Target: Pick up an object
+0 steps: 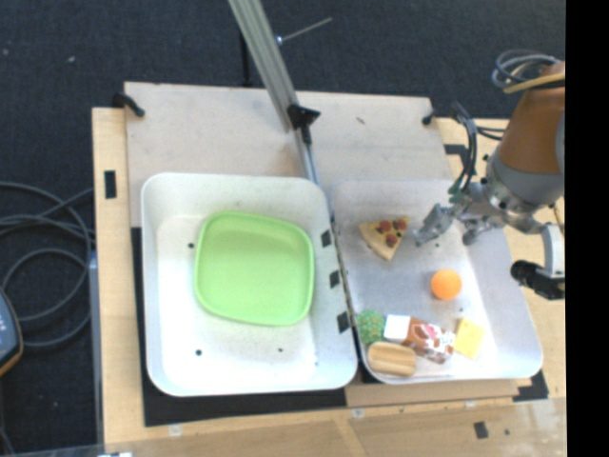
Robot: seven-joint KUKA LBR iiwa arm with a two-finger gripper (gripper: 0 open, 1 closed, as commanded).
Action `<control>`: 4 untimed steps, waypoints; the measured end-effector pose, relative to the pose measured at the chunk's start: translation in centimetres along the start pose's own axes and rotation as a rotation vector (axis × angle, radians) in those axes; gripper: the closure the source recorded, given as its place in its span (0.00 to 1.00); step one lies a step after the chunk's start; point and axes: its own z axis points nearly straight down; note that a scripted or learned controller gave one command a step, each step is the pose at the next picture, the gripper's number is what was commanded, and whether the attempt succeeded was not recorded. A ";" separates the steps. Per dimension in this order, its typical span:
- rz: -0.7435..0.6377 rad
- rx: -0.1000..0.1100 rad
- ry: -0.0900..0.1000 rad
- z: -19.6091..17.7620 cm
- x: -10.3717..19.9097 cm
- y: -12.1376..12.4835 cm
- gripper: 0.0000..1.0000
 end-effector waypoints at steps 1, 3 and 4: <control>0.001 0.001 0.000 5.1 0.2 -1.0 0.00; 0.002 -0.006 -0.001 8.0 0.1 -1.0 1.00; 0.000 -0.008 -0.001 1.8 0.2 -0.5 1.00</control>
